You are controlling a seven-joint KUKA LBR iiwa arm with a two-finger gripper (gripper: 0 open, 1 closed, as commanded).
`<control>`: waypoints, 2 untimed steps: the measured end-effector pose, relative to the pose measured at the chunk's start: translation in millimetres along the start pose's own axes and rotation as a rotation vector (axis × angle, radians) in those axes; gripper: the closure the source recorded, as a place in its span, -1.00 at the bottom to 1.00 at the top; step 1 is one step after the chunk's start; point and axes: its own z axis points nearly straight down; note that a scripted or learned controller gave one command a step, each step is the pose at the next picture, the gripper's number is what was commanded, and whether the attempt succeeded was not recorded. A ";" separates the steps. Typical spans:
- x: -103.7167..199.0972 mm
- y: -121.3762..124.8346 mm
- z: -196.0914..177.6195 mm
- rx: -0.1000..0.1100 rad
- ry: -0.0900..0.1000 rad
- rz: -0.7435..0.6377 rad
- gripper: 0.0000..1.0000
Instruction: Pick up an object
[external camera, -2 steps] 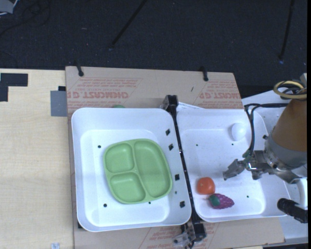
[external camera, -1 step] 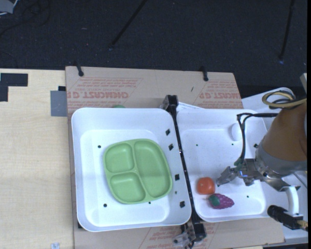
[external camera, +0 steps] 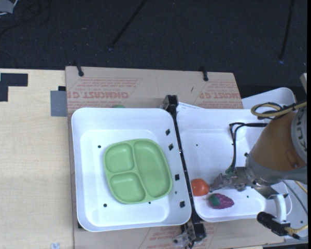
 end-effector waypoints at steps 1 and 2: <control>-0.8 0.6 -12.4 0.000 0.001 0.005 1.00; -7.8 9.7 -65.3 -0.003 -0.001 -0.002 1.00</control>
